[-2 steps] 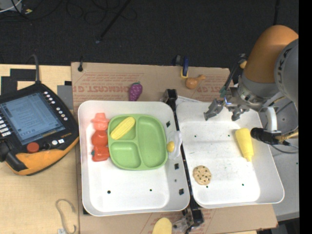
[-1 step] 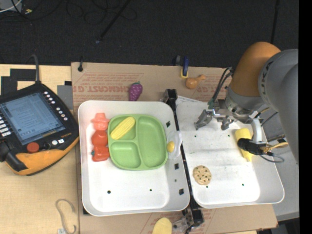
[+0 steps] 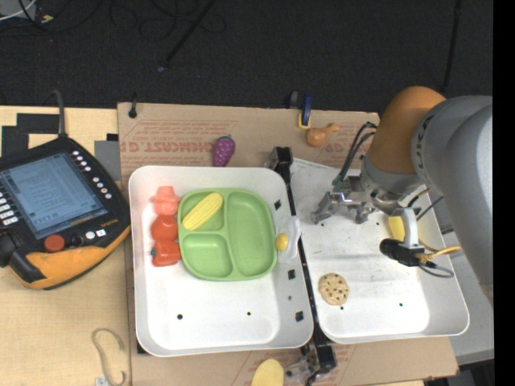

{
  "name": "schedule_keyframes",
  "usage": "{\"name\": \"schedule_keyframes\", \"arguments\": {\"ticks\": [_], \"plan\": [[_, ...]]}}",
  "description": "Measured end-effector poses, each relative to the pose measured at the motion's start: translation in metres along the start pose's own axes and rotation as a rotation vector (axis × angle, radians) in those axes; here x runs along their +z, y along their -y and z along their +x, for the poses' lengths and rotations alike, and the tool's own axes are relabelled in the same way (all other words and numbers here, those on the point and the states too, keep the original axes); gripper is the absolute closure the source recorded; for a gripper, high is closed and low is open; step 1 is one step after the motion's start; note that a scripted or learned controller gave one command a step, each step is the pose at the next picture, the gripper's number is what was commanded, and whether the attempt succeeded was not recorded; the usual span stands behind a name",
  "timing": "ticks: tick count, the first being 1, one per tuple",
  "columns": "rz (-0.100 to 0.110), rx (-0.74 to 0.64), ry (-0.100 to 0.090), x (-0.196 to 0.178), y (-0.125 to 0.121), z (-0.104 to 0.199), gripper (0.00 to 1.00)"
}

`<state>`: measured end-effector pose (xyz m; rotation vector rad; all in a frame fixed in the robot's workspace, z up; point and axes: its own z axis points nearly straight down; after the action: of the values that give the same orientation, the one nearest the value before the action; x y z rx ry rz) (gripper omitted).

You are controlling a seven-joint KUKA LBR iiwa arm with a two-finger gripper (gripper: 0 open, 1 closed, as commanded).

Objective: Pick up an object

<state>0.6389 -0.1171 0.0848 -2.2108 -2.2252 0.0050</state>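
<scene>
The hand (image 3: 348, 207) hangs low over the right bin (image 3: 451, 316) near its far edge; whether it is spread or pressed together, I cannot tell. A cookie (image 3: 333, 289) lies toward that bin's near left corner, well apart from the hand.

Dark floor behind a pale wooden tabletop (image 3: 48, 328).
Black cables (image 3: 181, 22) trail across the carpet; cardboard sheet (image 3: 185, 135) covers the tabletop.
</scene>
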Motion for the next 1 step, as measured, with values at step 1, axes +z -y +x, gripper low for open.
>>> {"name": "schedule_keyframes", "arguments": {"ticks": [1], "plan": [[-0.003, 0.0, 0.0, -0.013, -0.0009, -0.0004, 1.0]]}}
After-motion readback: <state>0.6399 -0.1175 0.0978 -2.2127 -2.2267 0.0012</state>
